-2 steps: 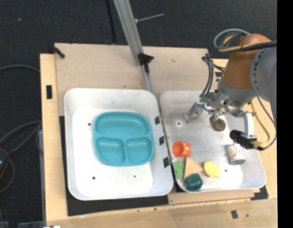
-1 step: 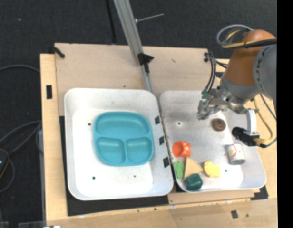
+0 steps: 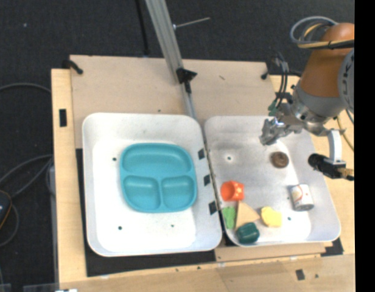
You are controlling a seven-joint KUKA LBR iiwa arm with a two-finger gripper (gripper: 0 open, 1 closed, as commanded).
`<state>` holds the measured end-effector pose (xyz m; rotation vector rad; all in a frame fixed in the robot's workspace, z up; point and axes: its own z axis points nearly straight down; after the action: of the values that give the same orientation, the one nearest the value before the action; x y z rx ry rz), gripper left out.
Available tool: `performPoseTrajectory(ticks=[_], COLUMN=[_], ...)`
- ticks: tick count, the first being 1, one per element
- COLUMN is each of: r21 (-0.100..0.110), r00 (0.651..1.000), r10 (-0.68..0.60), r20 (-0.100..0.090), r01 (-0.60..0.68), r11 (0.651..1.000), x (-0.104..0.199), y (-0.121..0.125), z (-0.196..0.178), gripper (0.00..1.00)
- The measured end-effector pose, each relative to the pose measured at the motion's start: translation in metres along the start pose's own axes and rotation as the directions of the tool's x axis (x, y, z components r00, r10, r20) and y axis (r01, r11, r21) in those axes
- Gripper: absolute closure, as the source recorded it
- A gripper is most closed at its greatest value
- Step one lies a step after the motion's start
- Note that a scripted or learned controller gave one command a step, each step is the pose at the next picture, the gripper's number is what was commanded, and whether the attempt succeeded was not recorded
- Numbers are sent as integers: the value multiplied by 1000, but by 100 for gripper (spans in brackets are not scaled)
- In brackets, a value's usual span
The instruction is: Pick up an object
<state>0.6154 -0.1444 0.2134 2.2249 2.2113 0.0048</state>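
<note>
My gripper (image 3: 269,134) hangs over the upper part of the right bin (image 3: 251,135), pointing down-left. A small brown round piece (image 3: 279,159) lies just below and to the right of it. Lower in that bin sit an orange cup (image 3: 232,191), a tan wedge (image 3: 245,213), a green block (image 3: 248,232), a yellow lump (image 3: 271,217) and a white-and-red can (image 3: 301,196) on its side. I see nothing between the fingers.
The left bin (image 3: 102,163) holds a teal divided plate (image 3: 157,176). A metal pole (image 3: 166,35) slants from the top centre down to the gap between the bins. The arm's orange band (image 3: 333,35) is at upper right.
</note>
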Motion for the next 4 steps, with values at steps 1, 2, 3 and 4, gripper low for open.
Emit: performPoseTrajectory(ticks=[1,2,3,4], r21=[-2,3,4,6], r00=[1000,1000,1000,1000], r10=[-8,-9,-12,-12], r20=[1,0,-1,-2], r01=[8,9,12,12], r11=[1000,1000,1000,1000], x=[-8,-8,41,91], y=[10,11,7,3], z=[-55,-63,-68,-52], gripper=[100,100,100,100])
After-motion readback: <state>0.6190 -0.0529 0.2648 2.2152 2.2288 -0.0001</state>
